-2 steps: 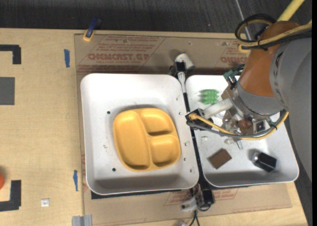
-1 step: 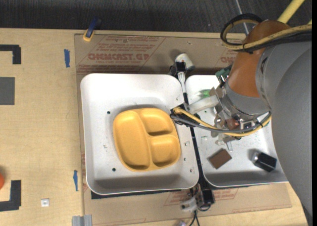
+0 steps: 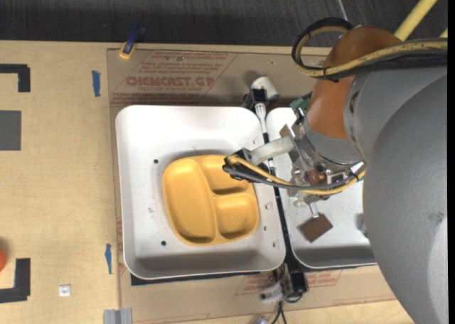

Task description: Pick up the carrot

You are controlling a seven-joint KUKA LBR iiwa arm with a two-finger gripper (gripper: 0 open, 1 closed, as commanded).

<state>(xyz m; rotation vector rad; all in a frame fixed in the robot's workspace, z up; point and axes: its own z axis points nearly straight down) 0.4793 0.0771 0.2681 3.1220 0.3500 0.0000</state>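
Note:
My gripper (image 3: pixel 310 200) hangs over the left part of the right bin (image 3: pixel 334 255), under the grey arm and its orange band. Just below it, a small brown block (image 3: pixel 315 228) lies on the bin floor. A small green bit (image 3: pixel 299 104) peeks out at the arm's upper left edge; I cannot tell what it belongs to. The arm covers most of the right bin.
The left bin (image 3: pixel 138 173) holds a yellow divided plate (image 3: pixel 210 198). Yellow and black cables (image 3: pixel 245 168) from the wrist reach over the divider onto the plate's edge. A white clamp (image 3: pixel 261 92) sits at the back between the bins. An orange-red object (image 3: pixel 2 259) lies at the far left.

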